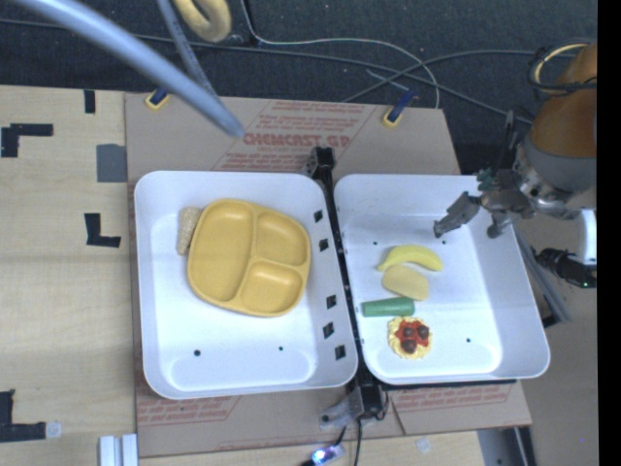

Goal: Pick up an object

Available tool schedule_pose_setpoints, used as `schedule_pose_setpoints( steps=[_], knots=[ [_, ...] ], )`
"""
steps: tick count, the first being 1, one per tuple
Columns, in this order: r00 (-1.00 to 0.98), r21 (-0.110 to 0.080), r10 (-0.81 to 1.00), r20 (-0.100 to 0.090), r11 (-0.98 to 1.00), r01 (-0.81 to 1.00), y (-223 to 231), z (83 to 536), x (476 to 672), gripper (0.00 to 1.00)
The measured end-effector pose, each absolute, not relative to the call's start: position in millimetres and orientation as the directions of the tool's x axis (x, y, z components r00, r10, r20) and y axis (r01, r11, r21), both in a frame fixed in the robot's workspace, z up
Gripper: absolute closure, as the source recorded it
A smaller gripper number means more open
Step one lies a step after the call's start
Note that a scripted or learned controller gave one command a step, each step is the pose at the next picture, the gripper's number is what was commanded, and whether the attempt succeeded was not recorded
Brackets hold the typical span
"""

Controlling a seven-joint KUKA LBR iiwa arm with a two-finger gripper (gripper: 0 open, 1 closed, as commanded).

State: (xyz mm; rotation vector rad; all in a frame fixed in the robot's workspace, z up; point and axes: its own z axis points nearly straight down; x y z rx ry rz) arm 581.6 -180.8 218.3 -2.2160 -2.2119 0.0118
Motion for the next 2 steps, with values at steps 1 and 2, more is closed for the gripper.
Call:
schedule_pose_setpoints(
  steps=[1, 2],
  knots=[
    [-0.001, -0.001, 1.0, 0.0, 0.001, 1.0, -181, 224, 584.3, 0.0],
    [0.0, -0.007, 1.0, 0.0, 0.0, 1.0, -189, 165, 584.3, 0.0]
  ],
)
